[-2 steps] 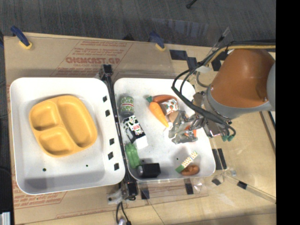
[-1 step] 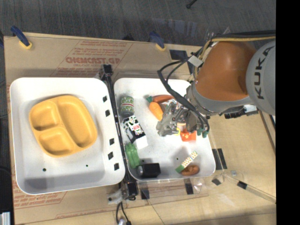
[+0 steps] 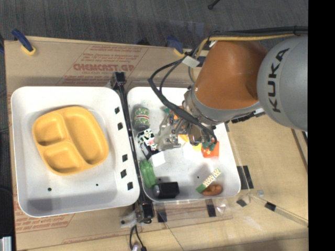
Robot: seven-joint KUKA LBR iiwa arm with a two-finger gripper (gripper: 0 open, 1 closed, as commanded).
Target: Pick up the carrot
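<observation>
Even, diffuse overhead light, moderately bright. No harsh glare; soft sheen on the orange band (image 3: 230, 72) above the jaws. White bins (image 3: 68, 190) left of the jaws are near clipping, with soft grey shadows along the inner walls. The arm (image 3: 282, 82) casts a faint shadow under the jaws. Resolution is low, with slight softness overall and small items below the jaws smeared. Floor beyond the counter (image 3: 78, 56) is dim.

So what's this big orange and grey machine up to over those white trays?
A robot arm reaches into the right bin, which holds small toys. Its pincer is low in the middle of that bin. The carrot, orange with a green top, lies just beside it toward the right wall, not visibly held. The left bin holds a yellow divided plate.
</observation>
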